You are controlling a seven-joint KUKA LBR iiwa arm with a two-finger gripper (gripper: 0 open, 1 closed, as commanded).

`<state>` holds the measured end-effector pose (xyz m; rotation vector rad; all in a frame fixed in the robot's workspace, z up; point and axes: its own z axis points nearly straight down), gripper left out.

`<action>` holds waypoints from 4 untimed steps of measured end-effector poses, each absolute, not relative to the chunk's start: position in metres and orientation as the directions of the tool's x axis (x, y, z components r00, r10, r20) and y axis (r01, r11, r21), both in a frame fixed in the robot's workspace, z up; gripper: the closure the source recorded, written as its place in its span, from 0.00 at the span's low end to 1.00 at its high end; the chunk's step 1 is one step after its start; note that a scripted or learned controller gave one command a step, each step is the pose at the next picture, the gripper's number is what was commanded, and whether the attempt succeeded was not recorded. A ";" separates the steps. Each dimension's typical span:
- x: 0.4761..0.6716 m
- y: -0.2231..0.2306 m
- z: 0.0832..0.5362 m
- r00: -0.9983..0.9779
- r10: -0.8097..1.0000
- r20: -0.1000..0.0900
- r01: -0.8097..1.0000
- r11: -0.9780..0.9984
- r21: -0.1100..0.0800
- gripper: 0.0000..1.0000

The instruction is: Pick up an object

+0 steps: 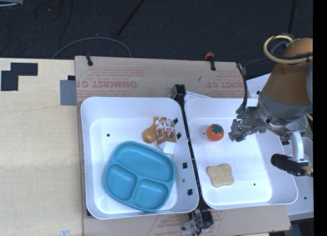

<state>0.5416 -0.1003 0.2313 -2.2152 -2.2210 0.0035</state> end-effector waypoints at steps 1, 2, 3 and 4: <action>0.542 -0.054 0.231 -0.003 1.000 0.002 1.000 0.003 -0.004 1.00; 0.533 -0.003 0.239 -0.005 1.000 0.003 1.000 0.005 -0.004 1.00; 0.514 0.045 0.228 -0.004 1.000 0.001 1.000 0.004 -0.007 1.00; 0.510 0.088 0.227 -0.004 1.000 0.001 1.000 0.004 -0.005 1.00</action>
